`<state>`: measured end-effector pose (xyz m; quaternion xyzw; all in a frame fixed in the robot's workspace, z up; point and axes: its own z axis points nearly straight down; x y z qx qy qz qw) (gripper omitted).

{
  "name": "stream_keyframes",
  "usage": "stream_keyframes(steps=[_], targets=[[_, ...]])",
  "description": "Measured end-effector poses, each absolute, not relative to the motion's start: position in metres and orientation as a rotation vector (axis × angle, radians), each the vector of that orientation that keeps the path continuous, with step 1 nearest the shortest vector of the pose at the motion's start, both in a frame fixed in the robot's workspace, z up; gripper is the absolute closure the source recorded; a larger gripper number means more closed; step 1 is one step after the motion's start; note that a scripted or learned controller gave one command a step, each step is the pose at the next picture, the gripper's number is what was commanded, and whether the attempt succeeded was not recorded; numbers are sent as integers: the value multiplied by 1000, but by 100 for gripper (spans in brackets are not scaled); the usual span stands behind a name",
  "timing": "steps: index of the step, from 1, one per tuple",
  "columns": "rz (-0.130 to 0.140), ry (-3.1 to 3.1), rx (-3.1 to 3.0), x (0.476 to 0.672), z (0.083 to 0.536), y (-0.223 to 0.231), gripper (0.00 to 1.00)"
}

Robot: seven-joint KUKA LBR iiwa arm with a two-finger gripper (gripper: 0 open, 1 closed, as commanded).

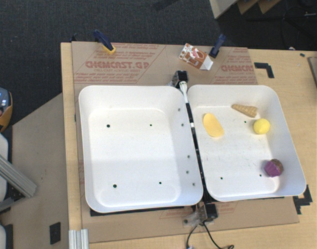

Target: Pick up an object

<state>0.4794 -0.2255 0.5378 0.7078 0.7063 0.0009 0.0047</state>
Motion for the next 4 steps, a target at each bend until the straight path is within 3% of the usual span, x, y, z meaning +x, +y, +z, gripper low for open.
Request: stream_keyframes(steps=[1, 2, 3, 4], targets=[[-3, 2233, 2217, 605, 391, -192, 100], [18, 2216, 2201, 603, 546, -138, 100], [-4, 2209, 2232, 550, 536, -224, 100], [-1, 2218, 2226, 483, 536, -225, 100]])
